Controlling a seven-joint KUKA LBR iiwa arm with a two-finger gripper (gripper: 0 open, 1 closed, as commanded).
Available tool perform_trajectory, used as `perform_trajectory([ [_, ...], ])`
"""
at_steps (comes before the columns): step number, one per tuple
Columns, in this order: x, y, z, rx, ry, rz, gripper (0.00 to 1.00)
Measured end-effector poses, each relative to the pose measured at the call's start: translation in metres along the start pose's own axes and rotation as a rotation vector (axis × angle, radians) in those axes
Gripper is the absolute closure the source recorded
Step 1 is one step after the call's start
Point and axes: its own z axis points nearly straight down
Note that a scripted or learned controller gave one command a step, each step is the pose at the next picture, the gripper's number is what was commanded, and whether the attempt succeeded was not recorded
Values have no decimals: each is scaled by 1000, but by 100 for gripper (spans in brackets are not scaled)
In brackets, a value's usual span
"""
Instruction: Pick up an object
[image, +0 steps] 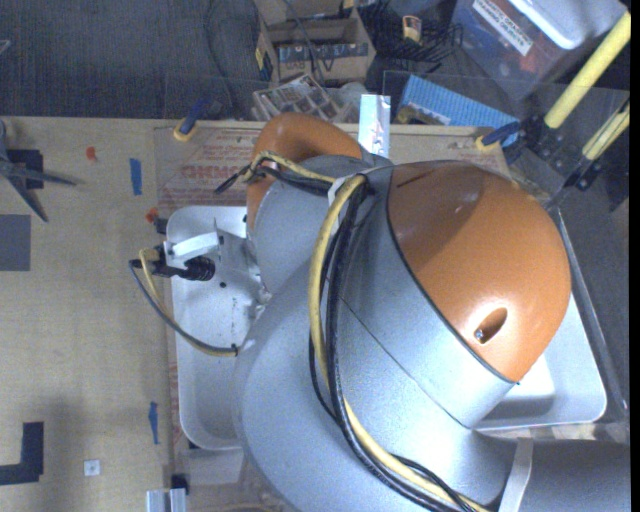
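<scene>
The grey arm with its orange band (470, 250) fills most of the camera view and covers both bins. Its wrist points down over the left white bin (205, 330), and the gripper (243, 292) sits low over the bin's floor, mostly hidden by the wrist and arm. A strip of the bin's bare white floor and its left wall lie to the gripper's left. I can make out no loose object on that strip. Whatever lies under the arm is hidden.
A corner of the right bin (585, 395) peeks out beyond the arm. The wooden bench (80, 340) stretches left, carrying blue tape marks, dark tools (25, 178) and a black L-shaped piece (30, 452). Cluttered boxes and cables stand at the back.
</scene>
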Motion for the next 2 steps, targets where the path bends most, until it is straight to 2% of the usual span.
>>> perform_trajectory([
  [1, 10, -4, 8, 1, -15, -353, 100],
  [2, -11, 7, -9, -5, 3, -260, 100],
])
